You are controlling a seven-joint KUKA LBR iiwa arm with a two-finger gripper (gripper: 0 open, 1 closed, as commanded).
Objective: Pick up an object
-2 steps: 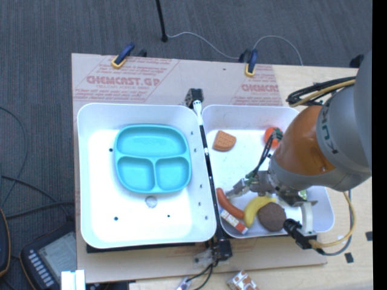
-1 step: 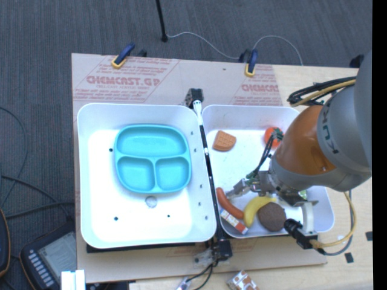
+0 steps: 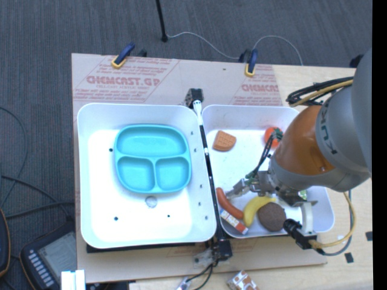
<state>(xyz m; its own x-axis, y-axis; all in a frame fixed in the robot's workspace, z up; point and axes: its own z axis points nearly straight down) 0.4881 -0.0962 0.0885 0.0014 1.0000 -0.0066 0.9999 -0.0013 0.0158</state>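
- Quick status: the arm (image 3: 326,144) is reaching in from the right and hanging low over the right bin (image 3: 242,116), with its orange band sitting right above the spot where the toys are piled.
- The gripper (image 3: 259,185) is down around the near-middle of that bin. I honestly can't tell what it's doing at the tip, the wrist hides most of it (dark metal bits poke out to the left, that's all I get).
- Nothing visibly held, so I'd call the pick not done yet.
- Candidates all sit in the right bin: a yellow banana (image 3: 255,208) just below the gripper, a brown round cookie-looking thing (image 3: 273,217) touching the banana on its right, and a red hot dog (image 3: 229,205) lying along the bin's left wall near the front corner.
- Further back there's an orange toast-shaped piece (image 3: 224,141) on its own, and a small carrot-like piece (image 3: 270,136) half tucked under the arm.
- The left bin (image 3: 97,162) just has the blue divided plate (image 3: 153,158) in it, well apart from the action.
- My guess on progress: the approach looks mostly done and the banana looks like the nearest target. What's left is the actual grab and the lift out, plus proof that something comes up with it.
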